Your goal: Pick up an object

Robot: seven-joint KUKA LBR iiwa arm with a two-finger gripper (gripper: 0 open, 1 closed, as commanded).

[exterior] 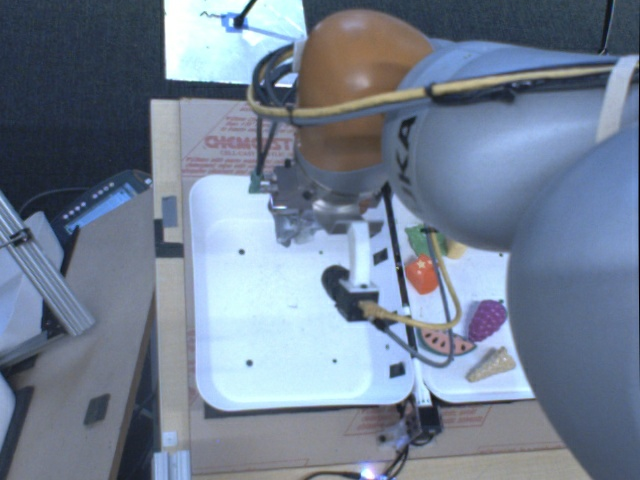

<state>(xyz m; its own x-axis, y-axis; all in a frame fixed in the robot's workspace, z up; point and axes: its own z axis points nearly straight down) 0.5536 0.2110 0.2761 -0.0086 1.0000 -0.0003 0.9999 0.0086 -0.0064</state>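
My gripper (288,228) hangs low over the back part of the left white bin (230,368), under the orange band of the wrist. The arm's bulk hides whatever lies straight beneath it. In the right bin (500,393) lie small toy foods: a red-orange piece (423,274), a purple grape bunch (487,319), a watermelon slice (448,344) and a tan cone (490,365). A green piece (418,238) and a yellow piece (456,251) peek out from under the arm. All of these lie to the right of the gripper, apart from it.
The bins rest on a cardboard sheet (215,138) on the bench. A grey device (100,200) and metal rails (40,278) stand off to the left. The grey arm covers the right side and much of the right bin.
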